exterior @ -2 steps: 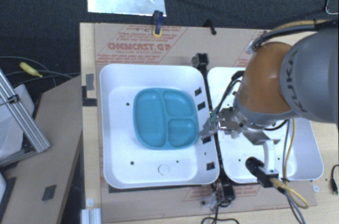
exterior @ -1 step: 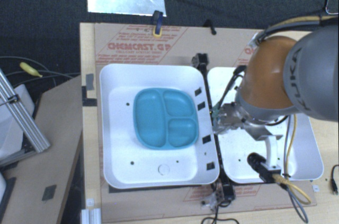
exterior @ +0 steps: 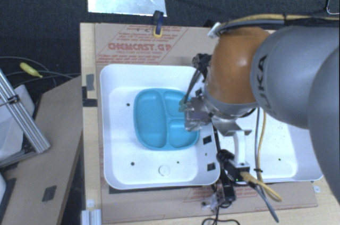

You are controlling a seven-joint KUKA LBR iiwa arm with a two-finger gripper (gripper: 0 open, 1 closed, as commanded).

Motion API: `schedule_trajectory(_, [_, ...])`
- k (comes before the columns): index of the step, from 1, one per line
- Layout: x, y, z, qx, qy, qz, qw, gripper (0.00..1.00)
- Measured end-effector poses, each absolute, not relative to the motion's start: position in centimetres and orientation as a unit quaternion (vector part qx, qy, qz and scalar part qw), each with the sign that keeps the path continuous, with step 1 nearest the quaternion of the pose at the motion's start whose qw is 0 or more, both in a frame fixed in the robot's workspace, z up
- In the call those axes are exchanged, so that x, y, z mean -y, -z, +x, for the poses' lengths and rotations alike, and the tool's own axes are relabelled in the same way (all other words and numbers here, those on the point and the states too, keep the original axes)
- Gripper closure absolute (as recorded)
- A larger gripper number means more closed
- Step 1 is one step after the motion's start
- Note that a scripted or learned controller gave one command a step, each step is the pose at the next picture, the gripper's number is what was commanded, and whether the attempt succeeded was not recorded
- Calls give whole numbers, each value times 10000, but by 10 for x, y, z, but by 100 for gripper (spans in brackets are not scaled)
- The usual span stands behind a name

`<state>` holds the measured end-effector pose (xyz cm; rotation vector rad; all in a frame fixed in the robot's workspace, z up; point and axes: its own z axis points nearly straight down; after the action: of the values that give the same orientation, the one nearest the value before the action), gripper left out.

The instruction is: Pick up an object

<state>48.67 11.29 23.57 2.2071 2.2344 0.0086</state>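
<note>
The pincer (exterior: 191,115) hangs over the right edge of the blue, divided plastic tray (exterior: 159,120); whether it grips anything I cannot tell; the tray lies in the left white bin (exterior: 119,165).

A blue divided plate (exterior: 159,118) lies flat in the left bin (exterior: 119,128).

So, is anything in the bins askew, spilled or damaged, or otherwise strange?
Nothing looks spilled or broken. The blue divided tray lies flat in the left bin, turned a little askew to the bin's walls. The gripper is low at the tray's right edge, with the arm covering that part, so any contact there is hidden.
</note>
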Motion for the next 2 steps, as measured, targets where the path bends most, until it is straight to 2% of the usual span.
schedule_trajectory(1, [32,-274,487,-7025,-5,7116,46,100])
schedule_trajectory(2, [-32,-271,487,-7102,-16,7040,5,100])
